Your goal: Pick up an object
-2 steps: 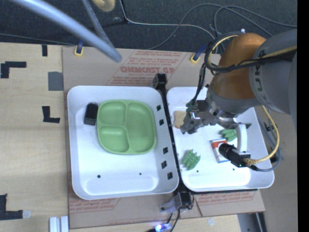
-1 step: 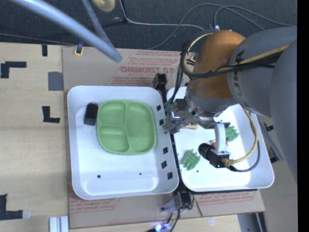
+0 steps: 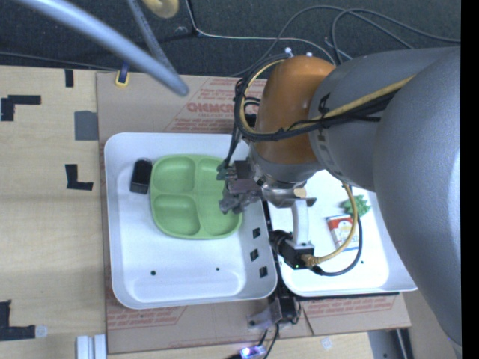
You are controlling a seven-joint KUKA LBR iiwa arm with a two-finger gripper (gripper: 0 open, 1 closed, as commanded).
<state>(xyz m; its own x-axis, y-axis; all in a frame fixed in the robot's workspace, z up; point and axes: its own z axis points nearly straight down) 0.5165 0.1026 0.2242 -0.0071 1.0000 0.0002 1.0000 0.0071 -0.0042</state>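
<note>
Well, the big grey arm (image 3: 389,148) reaches across from the right, its orange band over the seam between the two bins. The left bin (image 3: 131,275) holds a green divided tray (image 3: 179,197) with a small black block (image 3: 140,176) touching its left edge. The right bin (image 3: 374,275) holds a small red-and-white packet (image 3: 343,226) with something green just above it. The gripper (image 3: 233,193) hangs low over the tray's right rim; I cannot tell how its fingers stand. From where I stand, nothing looks lifted yet, so the pick seems not yet done.
</note>
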